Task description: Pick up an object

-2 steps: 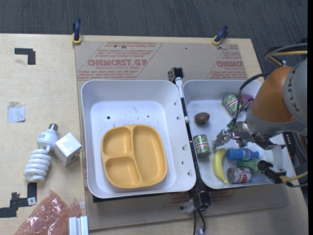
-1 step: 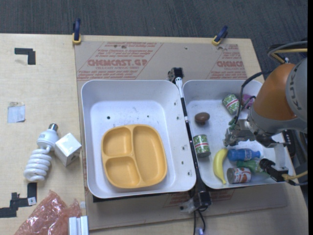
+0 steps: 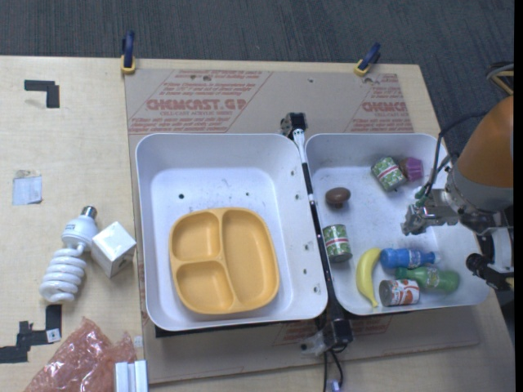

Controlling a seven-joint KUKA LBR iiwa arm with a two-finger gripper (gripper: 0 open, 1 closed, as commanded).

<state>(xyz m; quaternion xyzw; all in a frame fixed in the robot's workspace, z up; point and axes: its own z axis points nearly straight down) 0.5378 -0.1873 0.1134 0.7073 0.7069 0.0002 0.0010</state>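
I see my gripper (image 3: 418, 219), fingers' state unclear, just above the blue plastic bottle (image 3: 406, 258), beside the green bottle (image 3: 429, 279) and yellow banana (image 3: 367, 276).

- The arm (image 3: 490, 166) at the frame's right edge is cut off; its orange band and grey wrist run out of view.
- The gripper (image 3: 418, 219) is small and dark against the right bin (image 3: 359, 149); whether its fingers are apart or together cannot be told.
- The labels on the green cans (image 3: 389, 172) and (image 3: 336, 242) are too small to read.
- A purple object (image 3: 414, 168) lies half hidden behind the upper can; its kind is unclear.
- The red mesh bag (image 3: 86, 358) and a white item (image 3: 131, 376) are cut by the bottom edge.
- The right bin's far wall is hidden under the arm.
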